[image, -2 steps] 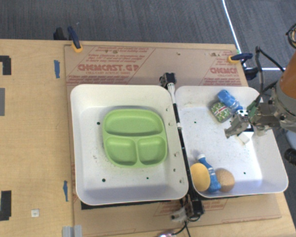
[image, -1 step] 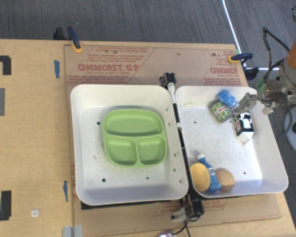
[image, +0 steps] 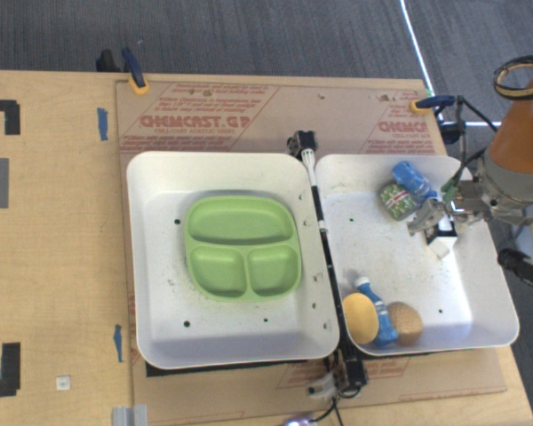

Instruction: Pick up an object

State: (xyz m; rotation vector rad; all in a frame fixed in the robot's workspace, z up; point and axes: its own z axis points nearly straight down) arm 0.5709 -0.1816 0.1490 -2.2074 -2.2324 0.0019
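My gripper reaches in from the right over the upper part of the right bin. Just to its upper left, close to its tip, lie a blue object and a green patterned object. A small white piece lies just below the gripper. At the bin's front left corner sit a yellow rounded object, a blue bottle-like item and a brown rounded object, packed together.
The left bin holds a green divided plate. A black clamp sits at the far end of the seam between the bins. Cables run along the right bin's far right corner.
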